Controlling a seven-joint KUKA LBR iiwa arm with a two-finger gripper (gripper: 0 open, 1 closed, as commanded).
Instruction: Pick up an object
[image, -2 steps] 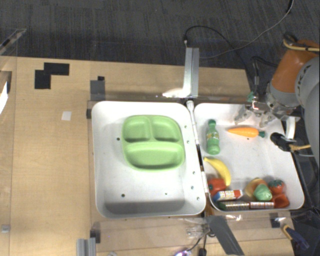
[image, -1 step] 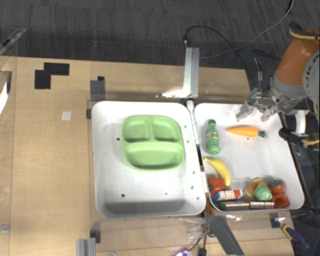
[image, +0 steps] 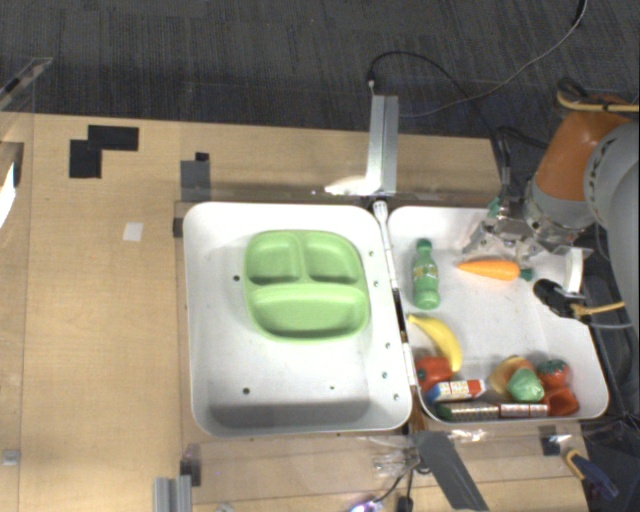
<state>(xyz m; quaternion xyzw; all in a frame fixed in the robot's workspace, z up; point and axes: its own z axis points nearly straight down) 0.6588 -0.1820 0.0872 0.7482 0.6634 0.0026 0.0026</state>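
An orange carrot (image: 488, 268) lies in the right bin (image: 590, 345), near its far right corner. My gripper (image: 503, 250) hangs just over the carrot's far side, fingers spread open, with nothing visibly between them. Left of the carrot a green bottle (image: 426, 272) lies on the bin floor. A yellow banana (image: 440, 338) lies closer to the front. The grey arm with its orange band (image: 570, 150) reaches in from the right.
The left bin (image: 215, 390) holds a green divided plate (image: 303, 282). Along the right bin's front wall sit a red fruit (image: 432, 370), a small labelled box (image: 460, 388), a dark bar (image: 495, 409), a green-and-yellow toy (image: 521, 381) and a strawberry (image: 556, 375). A metal post (image: 383, 145) stands behind the bins.
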